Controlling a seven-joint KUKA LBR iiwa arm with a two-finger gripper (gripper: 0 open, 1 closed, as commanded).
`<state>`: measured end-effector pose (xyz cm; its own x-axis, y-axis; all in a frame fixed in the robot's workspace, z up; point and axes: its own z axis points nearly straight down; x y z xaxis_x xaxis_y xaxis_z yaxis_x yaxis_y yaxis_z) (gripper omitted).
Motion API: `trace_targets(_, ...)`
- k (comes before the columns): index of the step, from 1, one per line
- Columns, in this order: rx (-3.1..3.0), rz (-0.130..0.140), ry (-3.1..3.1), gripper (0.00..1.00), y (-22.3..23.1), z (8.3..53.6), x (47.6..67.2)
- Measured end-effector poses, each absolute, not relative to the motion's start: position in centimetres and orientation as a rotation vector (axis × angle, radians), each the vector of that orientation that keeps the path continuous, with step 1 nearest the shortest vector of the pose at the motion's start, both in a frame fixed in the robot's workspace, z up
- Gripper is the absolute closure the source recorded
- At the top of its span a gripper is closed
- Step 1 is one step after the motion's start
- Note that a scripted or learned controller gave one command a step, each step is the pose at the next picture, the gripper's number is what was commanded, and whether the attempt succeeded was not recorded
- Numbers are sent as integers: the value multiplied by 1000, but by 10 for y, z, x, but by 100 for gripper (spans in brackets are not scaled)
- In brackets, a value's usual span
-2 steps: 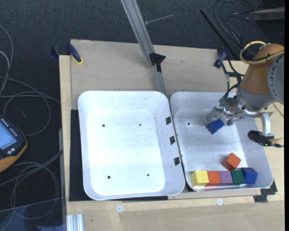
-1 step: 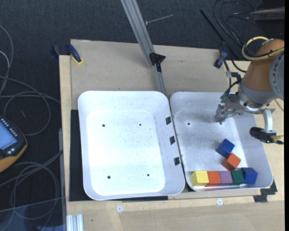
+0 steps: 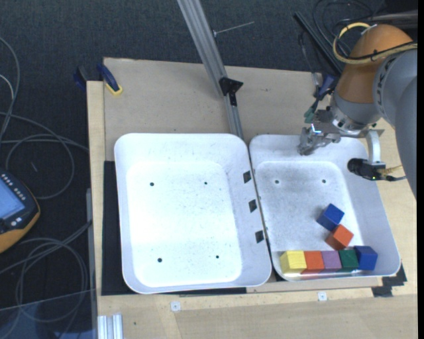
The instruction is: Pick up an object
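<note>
Camera view: block row point(image 3: 327, 260) lengthwise left-right

- Here's the bench point(image 3: 172, 93), a pale wooden board, sitting on dark carpeted floor point(image 3: 46, 40) that wraps around its left and far sides.
- Loose black cables point(image 3: 40, 159) loop across that floor on the left, with more tangled at the top right point(image 3: 331, 20).
- A handheld pendant point(image 3: 13, 208) with an orange-yellow body and a lit blue screen lies at the left edge.
- A grey metal pole point(image 3: 209, 59) slants across the bench's far side, with a black clamp point(image 3: 230, 86) on it.
- A blue and yellow clamp point(image 3: 109, 79) grips the bench's far left corner.
- Lighting is even and bright, with little shadow.
</note>
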<state>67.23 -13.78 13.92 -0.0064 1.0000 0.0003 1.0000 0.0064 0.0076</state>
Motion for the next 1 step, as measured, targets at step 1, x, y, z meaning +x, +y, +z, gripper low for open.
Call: trace_targets(1,2214,7,2227,100,-93,157,675)
